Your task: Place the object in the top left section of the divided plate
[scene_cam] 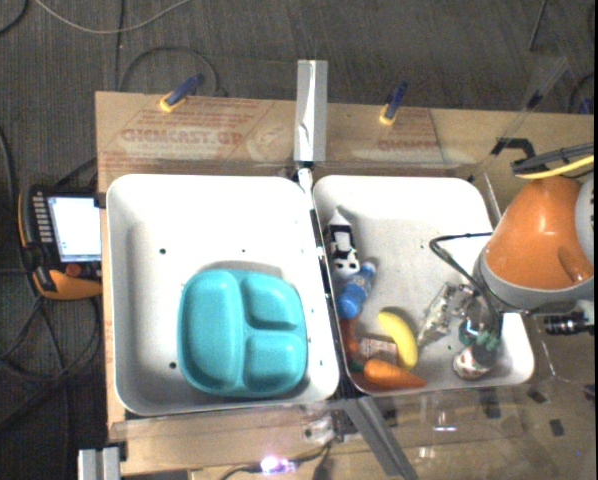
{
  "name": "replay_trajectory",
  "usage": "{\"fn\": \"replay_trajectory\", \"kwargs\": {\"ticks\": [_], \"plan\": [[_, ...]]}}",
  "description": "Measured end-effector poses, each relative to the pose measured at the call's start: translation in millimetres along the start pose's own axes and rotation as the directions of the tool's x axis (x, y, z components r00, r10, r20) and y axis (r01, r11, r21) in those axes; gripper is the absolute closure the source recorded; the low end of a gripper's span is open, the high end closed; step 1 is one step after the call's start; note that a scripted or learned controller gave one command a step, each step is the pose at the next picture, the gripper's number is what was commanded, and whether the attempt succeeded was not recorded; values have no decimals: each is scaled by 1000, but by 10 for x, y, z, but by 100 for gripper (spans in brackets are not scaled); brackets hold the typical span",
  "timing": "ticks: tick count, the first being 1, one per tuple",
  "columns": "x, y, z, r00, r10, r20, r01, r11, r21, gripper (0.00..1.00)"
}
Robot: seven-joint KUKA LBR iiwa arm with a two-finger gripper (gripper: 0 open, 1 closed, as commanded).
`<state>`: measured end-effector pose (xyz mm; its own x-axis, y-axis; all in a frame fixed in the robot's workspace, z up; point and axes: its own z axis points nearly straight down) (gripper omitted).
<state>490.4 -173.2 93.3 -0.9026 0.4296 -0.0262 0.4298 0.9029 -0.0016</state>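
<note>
Two shallow white bins are seen side by side on the bench. In the left white bin (139, 218) a turquoise divided plastic plate (243, 333) is set toward the near edge, its three sections bare.

In the right white bin (419, 208) a cluster of small objects is gathered along the near left side: a black-and-white toy figure (340, 249) close to the dividing wall, a blue bottle-shaped object (355, 293) just below it, a yellow banana (400, 336) nearer the bin's middle, an orange carrot-shaped piece (391, 374) against the near wall, and a small flat red-and-white packet (378, 348) between the banana and the carrot. All of these are well apart from the plate, and it cannot be told which is the one meant for it.

The grey arm with its orange band (539, 238) is seen reaching in from the right, over the right bin's near right corner. The two-finger metal gripper (457, 318) is lowered just right of the banana, apparently not touching it. The fingers are blurred against the bin floor; how far the jaws are parted cannot be told, and nothing is visibly held between them. A shiny round metal object (471, 363) is seen beside the gripper near the bin's corner.
</note>
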Motion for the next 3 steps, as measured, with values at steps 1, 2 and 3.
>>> {"fn": "replay_trajectory", "kwargs": {"ticks": [1,2,3], "plan": [[158,341,-5,954,-298,1,298,954,-1,100],[-328,487,29,848,-529,-15,529,849,-12,100],[302,1317,-917,806,-592,-17,592,806,-18,100]]}}
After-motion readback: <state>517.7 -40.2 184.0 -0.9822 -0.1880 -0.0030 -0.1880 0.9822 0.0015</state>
